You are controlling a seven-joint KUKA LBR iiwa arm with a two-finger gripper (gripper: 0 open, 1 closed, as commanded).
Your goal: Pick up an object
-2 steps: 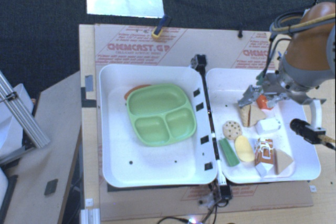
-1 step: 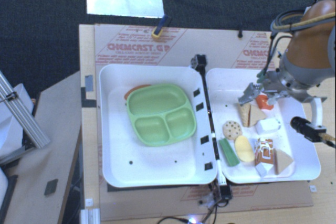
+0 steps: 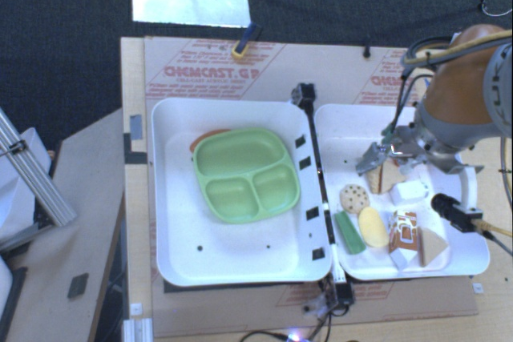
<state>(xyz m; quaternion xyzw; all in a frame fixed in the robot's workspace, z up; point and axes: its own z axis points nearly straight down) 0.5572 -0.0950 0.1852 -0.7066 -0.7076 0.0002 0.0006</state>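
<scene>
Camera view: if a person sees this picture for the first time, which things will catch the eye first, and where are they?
The green divided tray stands out most; it lies in the left white bin. Next is the grey arm with its orange band, reaching in from the right over the right bin. Below its end effector lies a cluster of small food items, among them a cookie and a yellow piece.

This was a robotics lab or test cell rather than a home or shop. A grey industrial arm [image 3: 469, 88] with an orange band and trailing cables reached over a plywood bench [image 3: 96, 172], where two shallow white bins [image 3: 172, 196] sat on sheets still wearing printed protective film [image 3: 212, 72]. An aluminium framing rail [image 3: 32, 172] stood at the left, over dark carpet [image 3: 56, 12], and toy food [image 3: 372, 225] lay in one bin.
</scene>
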